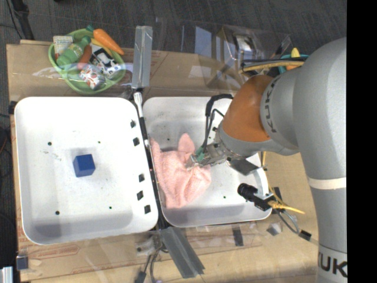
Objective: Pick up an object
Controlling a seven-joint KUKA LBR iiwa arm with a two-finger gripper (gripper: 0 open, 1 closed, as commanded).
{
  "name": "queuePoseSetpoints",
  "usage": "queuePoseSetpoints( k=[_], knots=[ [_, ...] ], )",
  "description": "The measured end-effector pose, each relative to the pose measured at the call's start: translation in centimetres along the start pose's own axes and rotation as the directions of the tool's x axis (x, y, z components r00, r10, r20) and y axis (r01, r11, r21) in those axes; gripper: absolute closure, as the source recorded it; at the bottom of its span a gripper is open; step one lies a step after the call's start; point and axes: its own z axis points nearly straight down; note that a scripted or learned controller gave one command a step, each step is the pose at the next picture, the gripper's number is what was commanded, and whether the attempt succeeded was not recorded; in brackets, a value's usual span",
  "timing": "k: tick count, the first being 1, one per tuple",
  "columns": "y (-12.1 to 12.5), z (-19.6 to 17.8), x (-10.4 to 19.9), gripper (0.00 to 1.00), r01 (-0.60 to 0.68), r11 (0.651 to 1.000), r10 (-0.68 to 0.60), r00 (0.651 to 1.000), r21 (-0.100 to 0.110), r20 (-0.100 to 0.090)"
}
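Down low, near edge of the bench (88, 253) is brown cardboard w/ grey tape strips. Two shallow white bins, smooth, rounded corners: left bin (35, 158) has 1 blue cube (84, 164), hard-edged, sitting alone. Right bin (235, 208) has 1 pink cloth (177, 178), soft, crumpled, on its left half. Gripper (199, 159) is down at the cloth's right edge, touching it; grip state: can't tell. Far left, 1 green bowl (88, 86) of mixed toys, incl. an orange carrot (106, 39).

Landmark: right bin (177, 217). Cloth (179, 175) lies in it, left side. Gripper (200, 158) on cloth's right edge. Left bin (35, 217) adjoins, holding cube (84, 165). Bowl (88, 86) behind left bin.
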Motion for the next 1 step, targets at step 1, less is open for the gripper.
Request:
queuePoseSetpoints(
  k=[1],
  knots=[
    [3.11,-16.99,4.62,1.00,-0.069,0.998,0.069,0.998,-0.001,0.002]
  ],
)
